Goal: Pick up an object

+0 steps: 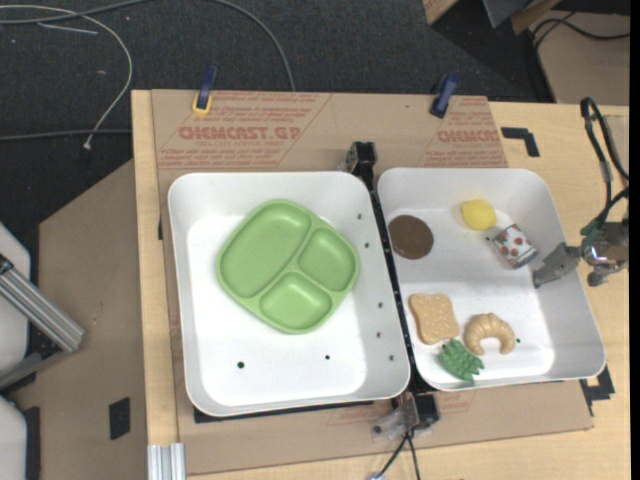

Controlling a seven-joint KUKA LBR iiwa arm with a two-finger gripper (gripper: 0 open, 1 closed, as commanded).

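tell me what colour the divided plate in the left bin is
Light green: the three-compartment plastic plate lies in the left white bin, shown best in the camera view.

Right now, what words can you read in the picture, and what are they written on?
"CHEMCAST GP": red print on the brown board behind the left bin.
"CHEMCAST": the same red print on the board behind the right bin, fainter, its ending hard to read.
Small red lines around both prints: too blurred to read.
The little cup has red marks: not readable.
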